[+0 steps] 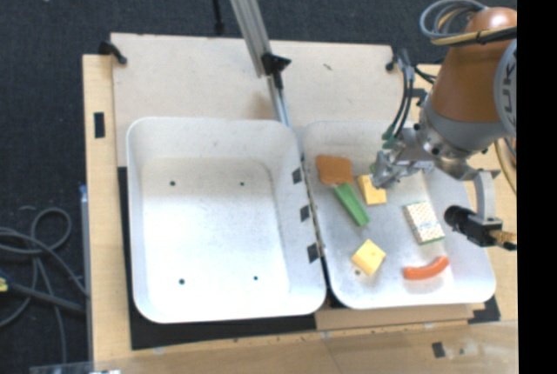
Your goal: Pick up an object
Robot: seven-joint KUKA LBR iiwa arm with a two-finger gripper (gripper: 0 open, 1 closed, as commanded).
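Under the hand (389,168), toward the back of the right-hand white bin (466,281), lies a small pale-yellow flat block (373,191), and that is the piece I would judge the arm is going for. It sits just on the near side of the hand and a shade toward the left bin, so close that the two nearly overlap from this slanted view; a short drop and a slight pull toward the front edge would put the hand over it. The block looks roughly square, with no clear long axis.

Touching or almost touching its left edge is a green stick-shaped piece (351,202), whose long axis runs diagonally from the back-left toward the front-right of the bin. Behind that, near the bin's back-left corner, is an orange-brown flat square (334,169). Toward the front edge sit a yellow cube-like block (368,257) and a curved orange-red piece (426,269), with a small speckled white-and-green rectangular block (423,222) between them and the arm.

Whether the hand is spread or closed I cannot tell: it is a dark cluster of metal and cables against the bin, and the grey arm with its orange band (470,76) crowds it from the right. Whether it touches the pale-yellow block is equally unclear.

The left white bin (139,137) shares the desk (191,68).
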